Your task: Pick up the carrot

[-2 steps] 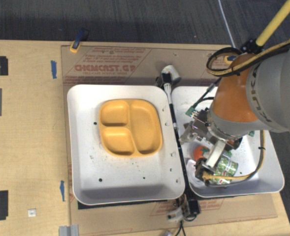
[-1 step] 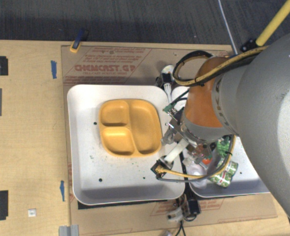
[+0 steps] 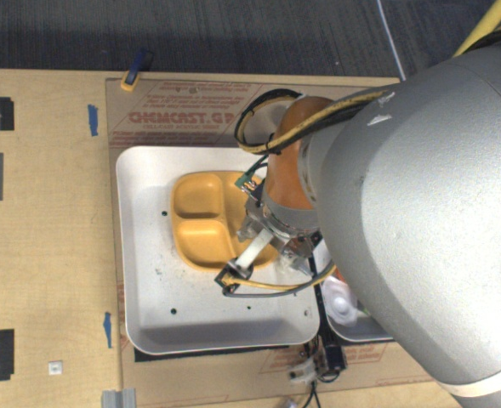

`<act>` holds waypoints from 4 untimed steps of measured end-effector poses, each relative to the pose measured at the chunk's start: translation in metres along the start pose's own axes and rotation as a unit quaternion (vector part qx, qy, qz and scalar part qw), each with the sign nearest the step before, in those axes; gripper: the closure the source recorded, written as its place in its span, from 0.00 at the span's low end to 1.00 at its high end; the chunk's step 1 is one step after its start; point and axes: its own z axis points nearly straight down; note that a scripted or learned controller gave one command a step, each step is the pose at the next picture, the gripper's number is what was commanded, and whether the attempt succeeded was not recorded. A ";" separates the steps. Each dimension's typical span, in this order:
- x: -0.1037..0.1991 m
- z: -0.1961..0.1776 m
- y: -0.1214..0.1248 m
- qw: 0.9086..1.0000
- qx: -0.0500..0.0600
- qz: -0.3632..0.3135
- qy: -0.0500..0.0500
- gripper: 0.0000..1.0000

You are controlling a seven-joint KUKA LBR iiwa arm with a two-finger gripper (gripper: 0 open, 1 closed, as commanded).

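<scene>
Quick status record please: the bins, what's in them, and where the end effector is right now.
left bin: white, shallow, holds a yellow divided dish
yellow divided dish: upper middle of the left bin, its right edge under the end effector
end effector: over the dish's right side
grasp: cannot tell, the wrist hides what is beneath it
right bin: mostly covered by the arm; a white object lies near its left wall
arm: grey, reaches in from the right
</scene>
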 end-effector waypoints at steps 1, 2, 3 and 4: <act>0.000 -0.010 0.000 1.000 0.000 -0.001 -0.001 1.00; -0.065 -0.078 0.023 0.990 -0.001 0.143 0.000 1.00; -0.077 -0.131 -0.004 0.964 -0.001 0.267 0.001 1.00; -0.056 -0.122 -0.026 0.965 -0.001 0.262 0.001 1.00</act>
